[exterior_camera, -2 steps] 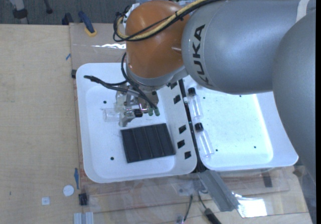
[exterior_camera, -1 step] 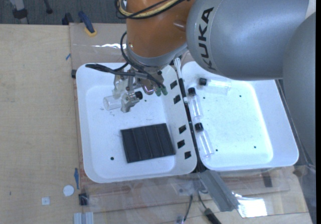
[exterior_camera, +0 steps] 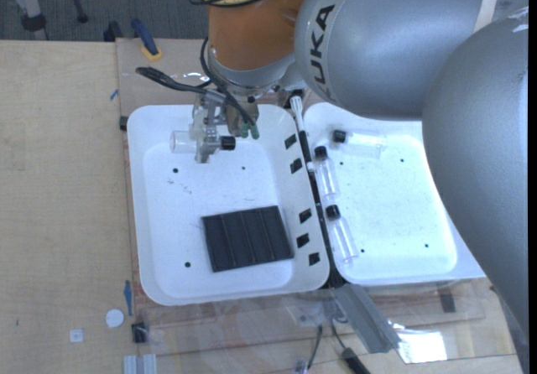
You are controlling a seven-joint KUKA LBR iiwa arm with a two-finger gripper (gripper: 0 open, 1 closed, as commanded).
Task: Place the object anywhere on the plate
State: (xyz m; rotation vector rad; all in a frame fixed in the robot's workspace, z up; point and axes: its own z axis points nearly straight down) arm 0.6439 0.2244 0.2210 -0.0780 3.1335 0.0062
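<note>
Arm over the left bin, a clear tube at its fingers.

From where I stand, the gripper (exterior_camera: pixel 204 139) hangs above the far part of the left bin (exterior_camera: pixel 155 276), its fingers closed on a small clear tube (exterior_camera: pixel 186 142) that sticks out to the left. The dark ribbed plate (exterior_camera: pixel 247 237) lies flat nearer the front of the same bin, well apart from the tube. More clear tubes (exterior_camera: pixel 327 184) rest along the right bin's (exterior_camera: pixel 394 221) left edge.
</note>
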